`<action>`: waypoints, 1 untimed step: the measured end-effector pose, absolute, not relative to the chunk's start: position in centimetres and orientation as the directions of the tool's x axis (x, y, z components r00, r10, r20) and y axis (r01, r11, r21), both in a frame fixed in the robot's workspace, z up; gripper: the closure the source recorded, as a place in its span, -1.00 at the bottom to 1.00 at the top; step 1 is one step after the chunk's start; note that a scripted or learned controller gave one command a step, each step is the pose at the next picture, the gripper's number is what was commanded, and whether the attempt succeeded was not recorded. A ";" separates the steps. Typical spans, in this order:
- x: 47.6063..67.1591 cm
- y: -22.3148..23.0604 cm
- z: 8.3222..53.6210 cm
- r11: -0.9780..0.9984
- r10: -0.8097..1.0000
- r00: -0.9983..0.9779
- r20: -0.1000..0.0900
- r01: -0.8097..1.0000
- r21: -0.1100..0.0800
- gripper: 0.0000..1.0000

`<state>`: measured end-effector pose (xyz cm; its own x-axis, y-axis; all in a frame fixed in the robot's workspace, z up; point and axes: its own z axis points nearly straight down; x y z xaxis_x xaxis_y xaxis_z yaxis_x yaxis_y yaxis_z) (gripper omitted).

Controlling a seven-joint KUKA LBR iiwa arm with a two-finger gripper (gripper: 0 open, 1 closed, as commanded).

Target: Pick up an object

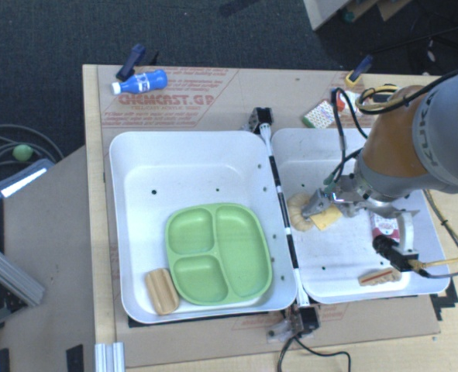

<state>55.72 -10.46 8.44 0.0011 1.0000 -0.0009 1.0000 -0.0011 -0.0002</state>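
My gripper is down in the right bin, near its left wall. Right at the fingertips lie a pale round piece and a yellow block, both resting on the bin floor. The grey arm with its orange band covers the bin's upper right part. A red and white packet lies under the wrist. A small brown stick rests near the bin's front edge.
The left bin holds a green divided plate and a tan wooden block at its front left. A blue bottle and a small patterned box lie on the bench behind the bins. Black cable loops beside the arm.
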 end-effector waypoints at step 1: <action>56.0 -10.6 9.8 -0.002 1.000 0.002 -0.004 1.000 0.010 1.00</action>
<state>56.01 -10.57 9.84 0.0018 1.0000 -0.0042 1.0000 -0.0017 0.0096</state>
